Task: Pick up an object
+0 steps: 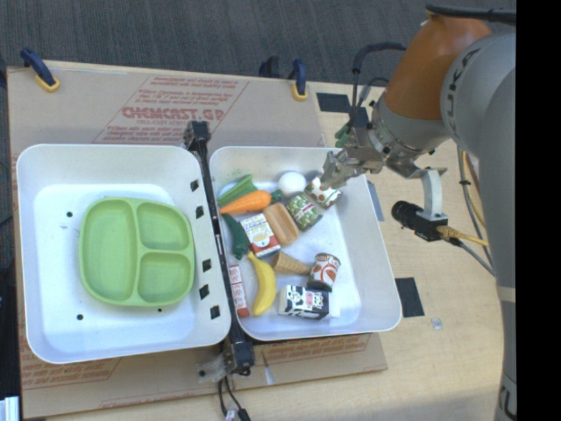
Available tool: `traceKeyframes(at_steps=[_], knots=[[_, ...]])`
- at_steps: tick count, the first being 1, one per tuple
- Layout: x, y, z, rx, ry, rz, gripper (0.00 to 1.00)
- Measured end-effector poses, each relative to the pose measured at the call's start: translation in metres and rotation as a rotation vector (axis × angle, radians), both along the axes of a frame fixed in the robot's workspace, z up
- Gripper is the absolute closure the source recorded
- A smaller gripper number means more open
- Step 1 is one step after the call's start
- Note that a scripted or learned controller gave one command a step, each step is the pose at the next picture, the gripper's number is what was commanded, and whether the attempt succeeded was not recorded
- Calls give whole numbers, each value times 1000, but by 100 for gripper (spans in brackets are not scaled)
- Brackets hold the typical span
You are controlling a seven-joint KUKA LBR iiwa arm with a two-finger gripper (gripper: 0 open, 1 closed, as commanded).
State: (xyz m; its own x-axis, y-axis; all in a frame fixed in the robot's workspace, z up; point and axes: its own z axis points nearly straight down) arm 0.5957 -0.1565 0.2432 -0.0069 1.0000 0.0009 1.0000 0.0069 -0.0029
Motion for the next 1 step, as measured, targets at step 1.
traceKeyframes(at_steps=[1], knots=[[-39, 39, 0, -2, 0, 1, 100]])
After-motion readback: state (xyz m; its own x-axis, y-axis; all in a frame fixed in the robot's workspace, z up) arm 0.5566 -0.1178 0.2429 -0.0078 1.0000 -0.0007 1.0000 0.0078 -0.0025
